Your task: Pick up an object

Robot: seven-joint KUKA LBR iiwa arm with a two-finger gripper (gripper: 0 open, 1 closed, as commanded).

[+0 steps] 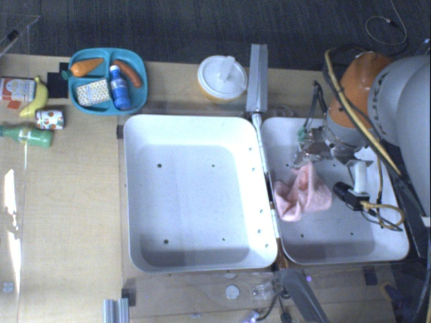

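Note:
A pink cloth (301, 195) lies crumpled in the right white bin (350, 244), near its left wall. The cloth's upper end narrows to a peak that rises into my gripper (305, 157), whose fingers are pinched on that peak. The arm comes in from the right, over the bin's far right part. The left white bin (192, 194) stands beside it.
On the bench behind the bins stands a white lidded cup (222, 77). A teal divided plate (108, 81) holds toy food at the far left. A banana (35, 97), a small can (50, 119) and a green bottle (27, 136) lie beside it.

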